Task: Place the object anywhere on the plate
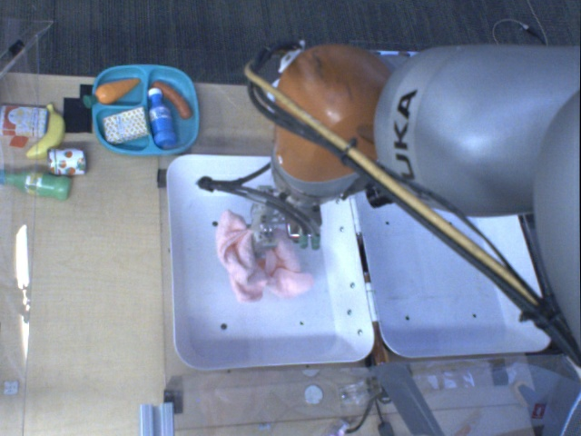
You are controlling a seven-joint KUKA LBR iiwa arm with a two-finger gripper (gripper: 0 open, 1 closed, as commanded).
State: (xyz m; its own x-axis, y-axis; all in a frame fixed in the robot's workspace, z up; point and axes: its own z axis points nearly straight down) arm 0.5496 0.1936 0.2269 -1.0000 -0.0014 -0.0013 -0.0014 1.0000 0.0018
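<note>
The end effector (pixel 277 236) sits low over the left bin (pixel 195 334), directly above the right-hand part of a crumpled pink cloth (pixel 245 262), so the relation the coming move turns on is nearly vertical: the cloth lies straight beneath the fingers and spreads away from them to the left and toward the near side. The fingers seem to reach into the folds, but the wrist hides the tips, so I cannot tell whether they are spread or pressed together, or whether they pinch any fabric.

The cloth lies in the middle of the left bin, bunched into a lump with no clear front or point. Its long axis runs roughly from the far left to the near right, ending in a rounded fold at the near right.

The blue divided plate (pixel 186 89) rests on the counter (pixel 91 271) beyond the bin's far-left corner, already carrying toy food, so by my judgement the carry must go far and left.
</note>
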